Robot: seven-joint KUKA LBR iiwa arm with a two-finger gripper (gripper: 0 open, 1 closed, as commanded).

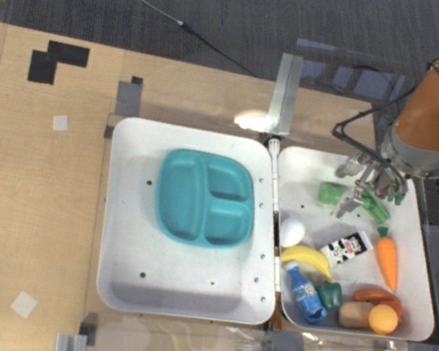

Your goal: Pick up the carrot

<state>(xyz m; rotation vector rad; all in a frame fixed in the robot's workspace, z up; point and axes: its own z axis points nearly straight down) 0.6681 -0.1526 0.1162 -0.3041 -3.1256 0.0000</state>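
Right bin (pixel 429 282) holds carrot (pixel 387 262); left bin (pixel 113 220), teal tray (pixel 204 198).

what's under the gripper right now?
Under the gripper, green pieces lie on the floor of the right bin; the gripper covers their middle, so whether they are one item or two is unclear. The carrot lies apart, nearer the camera.

Orange carrot (pixel 387 262), teal plate (pixel 204 199), white bins (pixel 125 222)
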